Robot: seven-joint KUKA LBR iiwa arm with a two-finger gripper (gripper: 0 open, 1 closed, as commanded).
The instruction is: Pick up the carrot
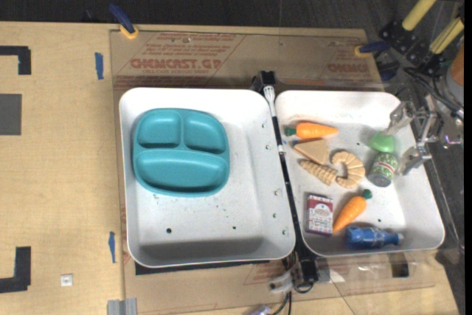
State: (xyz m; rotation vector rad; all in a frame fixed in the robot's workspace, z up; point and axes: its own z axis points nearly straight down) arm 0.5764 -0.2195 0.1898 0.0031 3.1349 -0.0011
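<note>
The gripper (pixel 411 135) is seen at the right edge of the right bin (pixel 424 192), hanging over the bin's upper right area; whether it is released or clenched cannot be told, since the metal parts there blur together, and nothing is seen to be held in it. Just beside it, toward the bin's middle, a small green-capped bottle (pixel 383 156) stands upright. Two carrots are present in the same bin. One carrot (pixel 312 131) lies near the bin's far left corner, its green top pointing left toward the divider. A second carrot (pixel 350 211) lies nearer the front, tilted, green top up and to the right, just beside a small red box (pixel 319 214) and close above a blue bottle (pixel 372 237) lying on its side. Between the two carrots a cluster of tan toy food (pixel 332 162) is noted. The left bin (pixel 254 181) carries a teal divided plate (pixel 180 150). Both carrots are judged to be light, stiff plastic toys, smooth and tapered, so slipping toward the thin end is likely. A grasp across the thick part, just below the green top, is judged best. The far carrot has more open space around it; the near one is crowded by the box and the blue bottle.
</note>
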